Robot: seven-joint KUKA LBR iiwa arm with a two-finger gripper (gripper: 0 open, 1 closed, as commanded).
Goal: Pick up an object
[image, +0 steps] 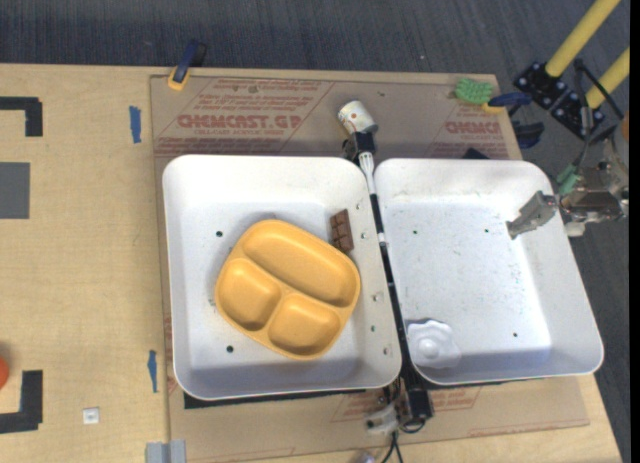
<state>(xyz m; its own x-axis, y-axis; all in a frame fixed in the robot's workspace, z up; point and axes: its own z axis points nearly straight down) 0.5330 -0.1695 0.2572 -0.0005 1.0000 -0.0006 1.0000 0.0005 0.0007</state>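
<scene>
A white object (432,341) lies near the front edge of the right bin (560,351). A yellow divided tray (288,287) fills the left bin (190,251), a brown block (341,230) touching its far side. The gripper (527,216) hovers at the right bin's far right, well apart from all three; its opening cannot be told.

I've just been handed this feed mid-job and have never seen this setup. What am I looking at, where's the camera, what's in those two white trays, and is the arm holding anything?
One camera is fixed above the bench, looking down at a slant. Two shallow white bins sit side by side. The left bin holds a yellow divided plate and a small brown block by the plate's upper right edge. The right bin holds a small white object near its lower left corner. The robot arm reaches in from the right; its pincer hangs over the right bin's upper right part. I see nothing between its fingers, so nothing appears held. Whether it is open or shut is unclear.
</scene>
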